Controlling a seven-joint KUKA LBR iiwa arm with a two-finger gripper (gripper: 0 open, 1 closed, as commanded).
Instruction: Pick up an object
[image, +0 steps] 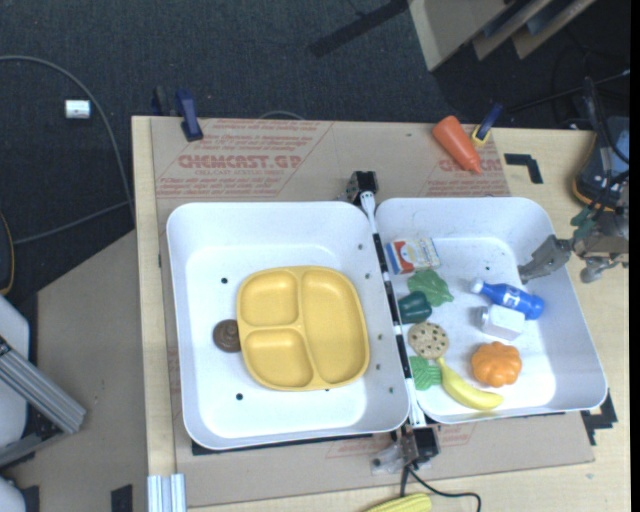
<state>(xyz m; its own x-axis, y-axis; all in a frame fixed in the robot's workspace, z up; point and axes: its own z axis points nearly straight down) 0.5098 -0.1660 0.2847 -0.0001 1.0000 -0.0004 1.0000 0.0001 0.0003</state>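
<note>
right bin (560, 385): toy foods crowded in it | pumpkin (497, 364): lower right, judged rigid, light, rounded and slippery; to be gripped across its middle | banana (468, 390): just left of the pumpkin, slim; to be taken across its width | gripper (545, 260): at the bin's right rim, nothing seen held, finger state cannot be told

From my feed, the bench (300, 150) is pale board printed with red lettering, set on dark carpet (250, 60). I see a blue clamp (187, 115) on its far edge and a white cable (60, 100) curling over the floor at left. Beige furniture (480, 30) sits top right, an aluminium rail (35, 385) lower left.
</note>
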